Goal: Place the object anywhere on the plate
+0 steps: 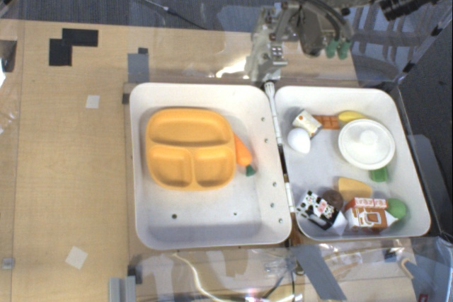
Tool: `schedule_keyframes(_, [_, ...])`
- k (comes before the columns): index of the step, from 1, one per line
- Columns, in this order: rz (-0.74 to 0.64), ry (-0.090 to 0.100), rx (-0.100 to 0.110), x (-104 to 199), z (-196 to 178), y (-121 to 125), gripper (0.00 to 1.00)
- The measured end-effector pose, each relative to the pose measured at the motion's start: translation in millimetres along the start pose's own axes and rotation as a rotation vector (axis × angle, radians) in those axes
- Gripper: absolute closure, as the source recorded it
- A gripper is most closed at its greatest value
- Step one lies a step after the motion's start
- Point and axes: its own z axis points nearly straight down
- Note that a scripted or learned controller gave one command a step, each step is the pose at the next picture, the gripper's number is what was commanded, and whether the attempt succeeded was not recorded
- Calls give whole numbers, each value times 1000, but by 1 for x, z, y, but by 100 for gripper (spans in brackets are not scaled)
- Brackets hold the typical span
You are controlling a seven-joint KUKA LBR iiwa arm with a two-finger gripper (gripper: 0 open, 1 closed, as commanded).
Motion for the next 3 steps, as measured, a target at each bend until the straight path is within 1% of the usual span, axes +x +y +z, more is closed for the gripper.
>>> schedule_keyframes(1, [-236, 39, 5, -37, 31, -19, 100])
schedule_keyframes(2, [-570, 38, -2, -63, 31, -41, 100])
schedule_keyframes(3, [-570, 24, -1, -64, 17, -39, 100])
